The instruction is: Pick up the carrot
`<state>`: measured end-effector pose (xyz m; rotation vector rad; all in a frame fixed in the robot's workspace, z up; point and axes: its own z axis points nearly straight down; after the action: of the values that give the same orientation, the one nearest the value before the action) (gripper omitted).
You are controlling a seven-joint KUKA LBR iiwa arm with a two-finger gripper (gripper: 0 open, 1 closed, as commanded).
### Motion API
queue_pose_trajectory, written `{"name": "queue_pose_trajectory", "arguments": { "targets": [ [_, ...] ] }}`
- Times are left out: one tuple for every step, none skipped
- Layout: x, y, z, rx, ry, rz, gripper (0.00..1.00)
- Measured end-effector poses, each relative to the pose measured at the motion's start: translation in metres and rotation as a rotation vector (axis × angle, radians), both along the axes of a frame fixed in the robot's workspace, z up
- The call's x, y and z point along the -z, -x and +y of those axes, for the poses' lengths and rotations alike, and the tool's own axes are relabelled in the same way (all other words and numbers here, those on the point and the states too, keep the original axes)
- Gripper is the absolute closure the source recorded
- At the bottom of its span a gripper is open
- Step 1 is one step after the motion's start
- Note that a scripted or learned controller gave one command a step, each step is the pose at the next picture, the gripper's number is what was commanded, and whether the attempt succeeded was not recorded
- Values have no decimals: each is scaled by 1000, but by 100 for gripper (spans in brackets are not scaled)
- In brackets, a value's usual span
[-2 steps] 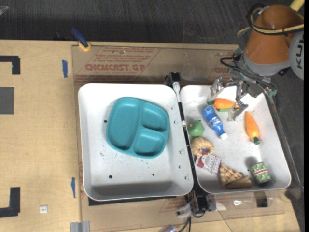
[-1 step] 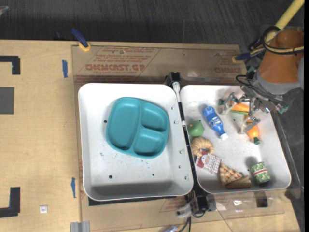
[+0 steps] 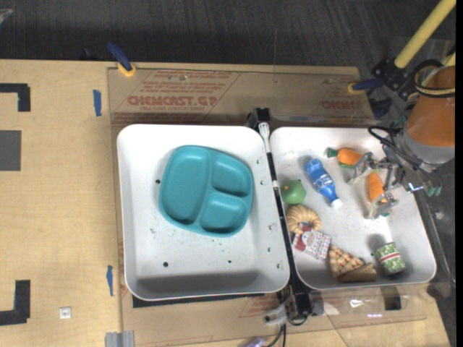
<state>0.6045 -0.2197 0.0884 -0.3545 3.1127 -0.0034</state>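
Orange and probably light, stiff and smooth plastic, the carrot (image 3: 375, 186) lies at right of the frame between the fingers of the gripper (image 3: 377, 188), clenched around its middle.

Only readable text here is on the brown sheet (image 3: 239, 96) lying under the two bins: red block letters along its top strip, looks like "CHEMCAST GP" on the left, and the same red print shows again at the far right but partly covered, so I can only get the start of it. There's a smaller red line above it that's too blurry to read. The little snack packet (image 3: 312, 243) and green can (image 3: 391, 258) have printed labels, but they're illegible
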Motion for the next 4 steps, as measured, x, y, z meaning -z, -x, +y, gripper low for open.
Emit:
{"name": "queue_pose_trajectory", "arguments": {
  "targets": [
    [-15, -6, 2, -2, 1, -16, 100],
    [-14, -5, 2, -2, 1, -14, 0],
    [-27, -9, 3, -2, 2, -26, 100],
    [-8, 13, -3, -280, -2, 5, 100]
  ]
}}
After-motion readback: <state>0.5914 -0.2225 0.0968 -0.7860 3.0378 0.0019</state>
